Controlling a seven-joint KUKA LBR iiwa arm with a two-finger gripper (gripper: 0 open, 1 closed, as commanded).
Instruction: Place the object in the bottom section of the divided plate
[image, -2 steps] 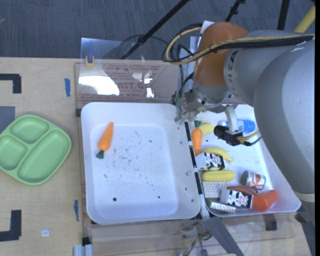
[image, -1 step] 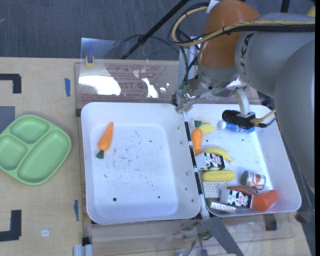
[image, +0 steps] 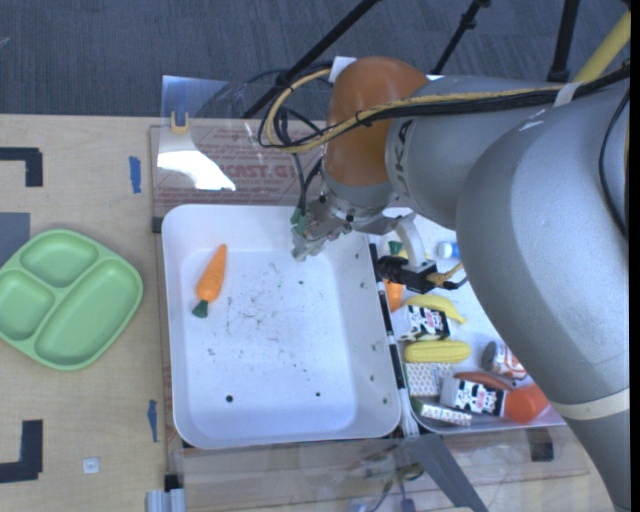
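Carrot (image: 210, 278) lies tilted in the left white bin (image: 300, 410), near its upper left corner, green tip pointing down. Well apart from it, the hand (image: 305, 243) hovers over the bin's upper right part; whether it is open or closed I cannot tell. The green divided plate (image: 68, 298) sits on the bench (image: 80, 440), left of the bin.

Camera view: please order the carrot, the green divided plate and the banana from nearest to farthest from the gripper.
From the gripper, at the left bin's top edge:
1. Carrot, in the left bin, to the gripper's left in the view.
2. Banana, in the right bin; only slightly farther than the carrot.
3. Green divided plate, on the bench at the far left.
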